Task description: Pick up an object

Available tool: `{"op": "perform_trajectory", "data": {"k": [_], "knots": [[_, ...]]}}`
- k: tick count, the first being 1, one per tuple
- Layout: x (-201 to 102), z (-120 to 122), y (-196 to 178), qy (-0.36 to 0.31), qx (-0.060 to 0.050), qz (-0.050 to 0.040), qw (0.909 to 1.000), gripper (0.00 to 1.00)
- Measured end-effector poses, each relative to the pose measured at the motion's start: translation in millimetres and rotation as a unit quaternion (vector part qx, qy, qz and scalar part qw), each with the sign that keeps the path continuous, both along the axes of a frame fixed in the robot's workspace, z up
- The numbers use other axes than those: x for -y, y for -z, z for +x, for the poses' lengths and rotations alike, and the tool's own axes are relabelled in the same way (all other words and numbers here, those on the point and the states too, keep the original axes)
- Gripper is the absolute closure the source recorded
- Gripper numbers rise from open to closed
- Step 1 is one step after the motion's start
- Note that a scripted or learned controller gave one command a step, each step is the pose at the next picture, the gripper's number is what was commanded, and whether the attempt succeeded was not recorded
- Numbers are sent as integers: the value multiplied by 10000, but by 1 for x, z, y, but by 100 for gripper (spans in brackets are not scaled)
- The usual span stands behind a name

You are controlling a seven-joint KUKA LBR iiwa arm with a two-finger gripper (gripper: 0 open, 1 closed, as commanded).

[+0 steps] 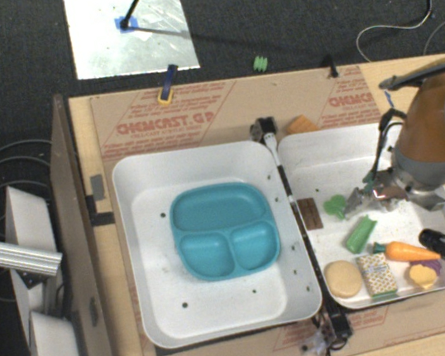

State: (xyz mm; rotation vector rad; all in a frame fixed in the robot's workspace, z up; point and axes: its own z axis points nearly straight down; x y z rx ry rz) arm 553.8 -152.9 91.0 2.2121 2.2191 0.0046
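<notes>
The arm (440,126) reaches in from the right over the right-hand bin (327,152), its wrist bent down so that the pincer (373,193) sits low over the cluster of small things at that bin's near end, which is presumably where the program is hunting for something to lift. Whether the pincer is wide, narrow or closed on anything cannot be told; the metal parts there blur into the bin floor. Just beside it, to the left, lies a small green piece (335,206), and just below that a longer green block (360,235); either looks like the likeliest target, though nothing is visibly lifted. Nearer the front rim sit a round tan disc (344,278), a patterned little box (378,275), an orange carrot (410,251) and a yellow lump (423,274), packed close enough that a grasp could nudge neighbours. The left bin (142,227) holds a teal divided tray (223,229), well apart from the action. The cardboard sheet (194,106) covering the counter under both bins carries red print reading "CHEMCAST GP", repeated at the right but partly hidden.
</notes>
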Motion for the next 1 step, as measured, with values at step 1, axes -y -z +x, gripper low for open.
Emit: {"op": "perform_trajectory", "data": {"k": [1], "knots": [[-26, -53, 7, 19, -50, 27, 10000, 0]]}}
